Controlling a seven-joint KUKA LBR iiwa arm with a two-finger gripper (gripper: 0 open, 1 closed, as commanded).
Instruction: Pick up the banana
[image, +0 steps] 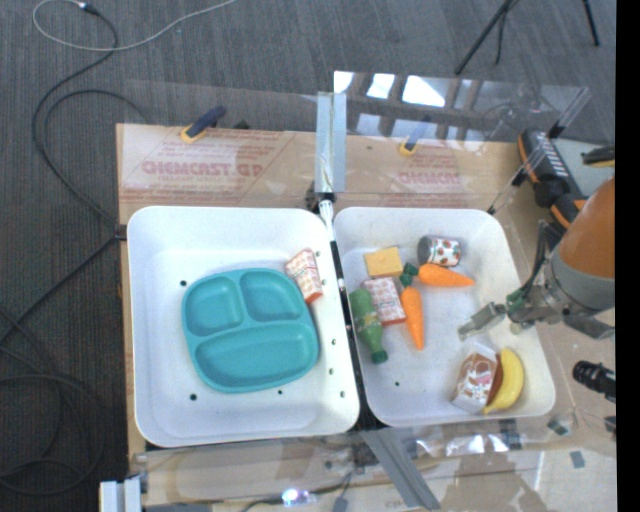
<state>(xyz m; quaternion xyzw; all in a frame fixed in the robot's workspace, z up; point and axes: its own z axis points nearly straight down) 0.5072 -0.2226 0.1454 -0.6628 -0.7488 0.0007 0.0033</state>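
- The banana (509, 380) is seen in the near right corner of the right bin (437, 412), its long axis running near to far, slightly curved.
- A small packet (476, 381) lies touching its left side.
- The gripper (490, 316) hangs just beyond it, fingers spread apart, nothing between them.

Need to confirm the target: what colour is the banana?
Yellow; the banana shows clearly in the camera view.

Yellow banana (510, 380), teal tray (250, 328)

banana (509, 379) hemmed by pouch (477, 381) and bin wall (545, 375)
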